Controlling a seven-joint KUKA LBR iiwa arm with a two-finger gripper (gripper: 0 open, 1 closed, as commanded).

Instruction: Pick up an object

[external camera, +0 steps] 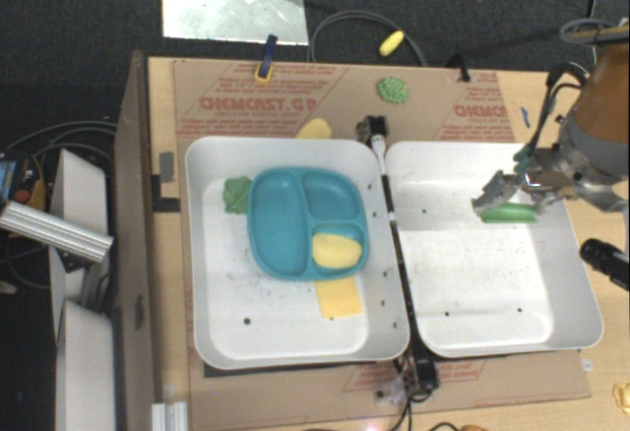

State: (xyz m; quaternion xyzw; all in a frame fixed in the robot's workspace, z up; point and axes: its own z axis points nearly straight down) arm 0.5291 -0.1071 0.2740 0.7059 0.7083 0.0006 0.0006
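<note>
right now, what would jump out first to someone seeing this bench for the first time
The blue divided plate in the left bin draws the eye first, with a yellow lump in its lower right compartment and a flat yellow piece just below the plate. Next comes the end effector, reaching in from the right over the right bin, right by a green stick-shaped object near that bin's upper right.
</note>
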